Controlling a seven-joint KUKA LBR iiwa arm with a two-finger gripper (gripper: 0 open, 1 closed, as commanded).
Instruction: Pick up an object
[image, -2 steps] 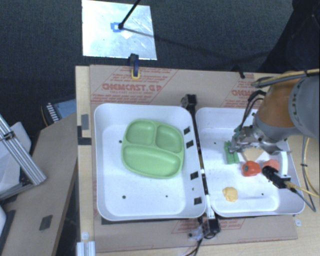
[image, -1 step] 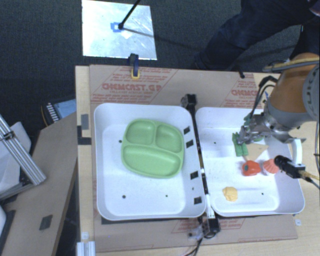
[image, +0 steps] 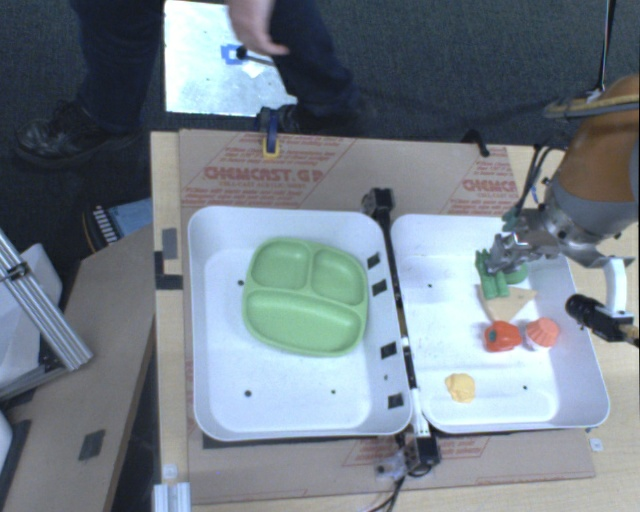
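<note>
Green toy (image: 492, 272) lies at the far side of the right bin (image: 440, 415), with the gripper (image: 512, 250) down at it; whether it is gripping, I cannot tell. Likely the grasp step; next comes a clean lift.
</note>
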